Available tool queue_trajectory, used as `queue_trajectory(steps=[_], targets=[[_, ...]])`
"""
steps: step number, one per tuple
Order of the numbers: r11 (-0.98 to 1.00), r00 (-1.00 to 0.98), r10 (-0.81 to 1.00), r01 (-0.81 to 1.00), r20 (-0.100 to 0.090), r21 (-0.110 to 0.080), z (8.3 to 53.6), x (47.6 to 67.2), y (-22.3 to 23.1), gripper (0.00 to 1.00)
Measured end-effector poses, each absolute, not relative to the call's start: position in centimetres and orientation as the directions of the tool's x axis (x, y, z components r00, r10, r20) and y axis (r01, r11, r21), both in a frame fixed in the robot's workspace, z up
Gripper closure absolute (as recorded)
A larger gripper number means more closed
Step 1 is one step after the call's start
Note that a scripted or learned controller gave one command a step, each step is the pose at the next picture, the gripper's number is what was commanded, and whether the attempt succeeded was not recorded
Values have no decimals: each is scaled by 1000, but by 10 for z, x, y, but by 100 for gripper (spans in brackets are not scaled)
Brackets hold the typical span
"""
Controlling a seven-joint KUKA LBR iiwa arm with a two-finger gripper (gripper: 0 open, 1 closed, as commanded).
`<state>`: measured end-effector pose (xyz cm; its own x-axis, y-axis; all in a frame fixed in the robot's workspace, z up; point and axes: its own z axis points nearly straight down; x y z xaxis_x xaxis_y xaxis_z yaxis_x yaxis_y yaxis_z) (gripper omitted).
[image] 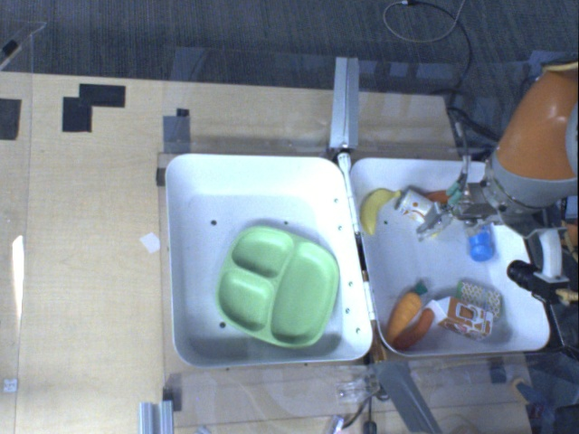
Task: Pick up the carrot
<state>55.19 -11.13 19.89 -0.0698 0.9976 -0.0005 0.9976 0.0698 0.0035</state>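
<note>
Carrot (406,313) lies near-left in right bin (525,333), leafy end far, beside patterned packet (469,308). Gripper (441,213) hovers far end of bin, near banana (377,207) and blue item (480,245); fingers spread, grasping nothing. Well apart from carrot, probably mid-approach.

The bins (258,174) look like smooth white plastic with a soft sheen; the green tray (279,285) is matt plastic. The bench (81,242) is pale wood – smooth, faintly glossy. The carrot (406,312) looks glossy orange plastic, the gripper (434,221) bare metal.
</note>
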Motion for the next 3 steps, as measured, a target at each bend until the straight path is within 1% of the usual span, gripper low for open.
queue_trajectory(steps=[1, 2, 3], targets=[[213, -212, 977, 977, -1, 4, 185, 492, -60, 0], [449, -449, 893, 893, -6, 11, 90, 491, -90, 0], [451, -451, 893, 892, -11, 21, 102, 494, -89, 100]])
